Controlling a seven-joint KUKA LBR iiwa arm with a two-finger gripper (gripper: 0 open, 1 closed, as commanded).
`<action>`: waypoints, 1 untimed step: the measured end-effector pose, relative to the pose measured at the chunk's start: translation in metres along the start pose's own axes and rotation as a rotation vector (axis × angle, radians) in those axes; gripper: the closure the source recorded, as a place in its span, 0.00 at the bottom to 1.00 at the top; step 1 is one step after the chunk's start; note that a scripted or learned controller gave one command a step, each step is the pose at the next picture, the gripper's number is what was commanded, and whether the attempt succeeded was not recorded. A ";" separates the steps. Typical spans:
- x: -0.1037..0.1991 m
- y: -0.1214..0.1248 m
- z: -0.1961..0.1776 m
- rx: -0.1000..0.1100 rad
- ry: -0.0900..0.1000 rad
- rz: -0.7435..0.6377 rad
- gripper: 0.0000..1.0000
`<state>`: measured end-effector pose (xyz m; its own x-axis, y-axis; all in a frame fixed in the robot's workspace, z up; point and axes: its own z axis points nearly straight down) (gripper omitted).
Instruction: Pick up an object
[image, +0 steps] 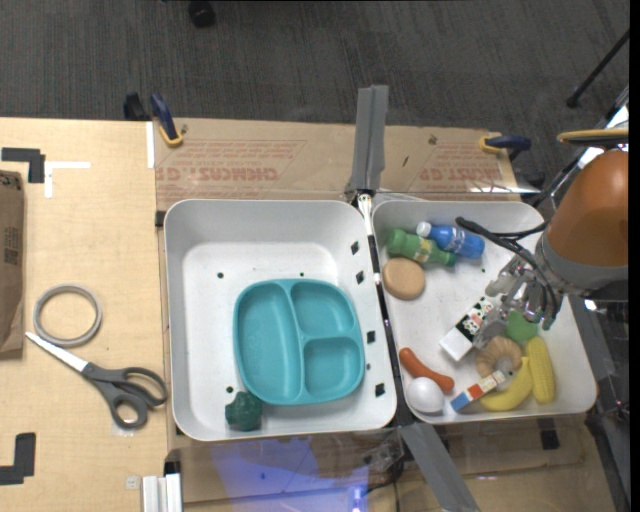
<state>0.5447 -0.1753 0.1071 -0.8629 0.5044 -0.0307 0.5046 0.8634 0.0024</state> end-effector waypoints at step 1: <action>-0.071 -0.005 0.002 -0.006 0.006 -0.147 0.00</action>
<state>0.6030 -0.2155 0.1075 -0.9276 0.3728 -0.0248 0.3728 0.9279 0.0048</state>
